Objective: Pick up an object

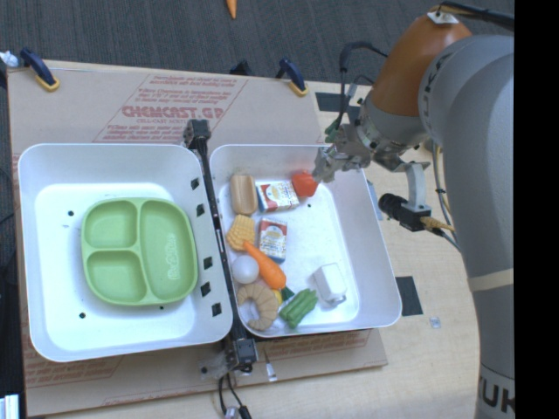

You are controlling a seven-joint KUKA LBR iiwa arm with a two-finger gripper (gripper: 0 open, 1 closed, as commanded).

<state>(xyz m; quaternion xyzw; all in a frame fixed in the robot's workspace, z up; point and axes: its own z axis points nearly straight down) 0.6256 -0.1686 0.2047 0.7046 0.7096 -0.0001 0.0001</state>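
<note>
My gripper hangs over the far right corner of the right bin. A small red toy food sits right at its tip, touching or nearly touching it; I cannot tell whether it is gripped. Further into the same bin lie a bread roll, two small red-and-white boxes, a corn piece, a carrot, a white egg, a tan pastry, a green vegetable and a white block.
The left bin holds a green divided plate. Both bins rest on a cardboard sheet held by blue clamps. A small orange carrot lies on the dark floor beyond the bench.
</note>
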